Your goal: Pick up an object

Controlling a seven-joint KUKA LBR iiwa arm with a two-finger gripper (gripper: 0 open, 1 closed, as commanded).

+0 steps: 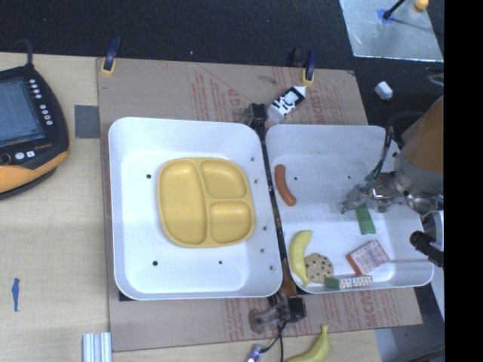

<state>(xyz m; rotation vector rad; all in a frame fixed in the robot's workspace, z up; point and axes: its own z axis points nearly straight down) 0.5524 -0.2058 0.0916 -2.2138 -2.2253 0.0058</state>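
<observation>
My gripper hangs low in the right bin, near its right side, with the fingers spread open. A small green block lies on the bin floor right at the fingertips, reaching toward the front. I cannot see it gripped. Also in this bin are a brown sausage at the left, a yellow banana and a round cookie at the front left, a red and white packet, and a thin pale bar by the front wall.
The left bin holds a yellow divided plate. A tablet-like pendant sits at the bench's far left. Another banana lies outside the bins at the front. A black and white tag lies behind the bins.
</observation>
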